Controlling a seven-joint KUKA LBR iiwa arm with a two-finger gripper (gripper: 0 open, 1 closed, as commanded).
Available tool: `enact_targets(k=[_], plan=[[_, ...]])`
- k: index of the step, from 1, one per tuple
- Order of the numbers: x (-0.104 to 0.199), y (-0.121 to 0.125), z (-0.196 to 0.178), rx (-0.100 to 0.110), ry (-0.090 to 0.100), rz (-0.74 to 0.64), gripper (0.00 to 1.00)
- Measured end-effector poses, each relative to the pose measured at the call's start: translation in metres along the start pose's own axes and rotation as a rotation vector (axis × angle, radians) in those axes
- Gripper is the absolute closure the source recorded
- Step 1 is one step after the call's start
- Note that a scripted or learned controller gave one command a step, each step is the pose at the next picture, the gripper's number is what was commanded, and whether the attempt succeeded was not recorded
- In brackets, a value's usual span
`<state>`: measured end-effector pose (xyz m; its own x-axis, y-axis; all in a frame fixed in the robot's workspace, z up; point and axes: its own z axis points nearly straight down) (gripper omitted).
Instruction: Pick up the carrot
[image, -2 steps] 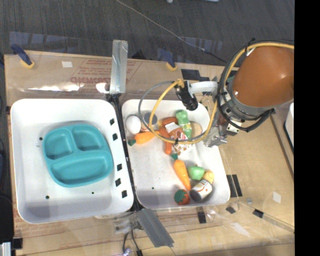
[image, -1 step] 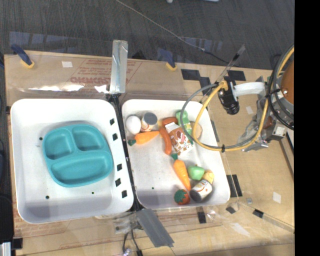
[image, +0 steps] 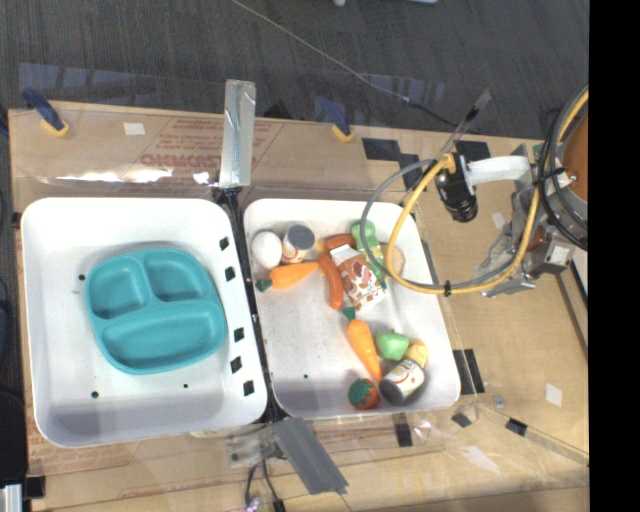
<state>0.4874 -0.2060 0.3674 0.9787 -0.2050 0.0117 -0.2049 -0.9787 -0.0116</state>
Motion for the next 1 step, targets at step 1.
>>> enact_targets(k=[1], plan=[[-0.0014,-0.0143,0.1741,-0.007,-0.026,0.000,1.00]])
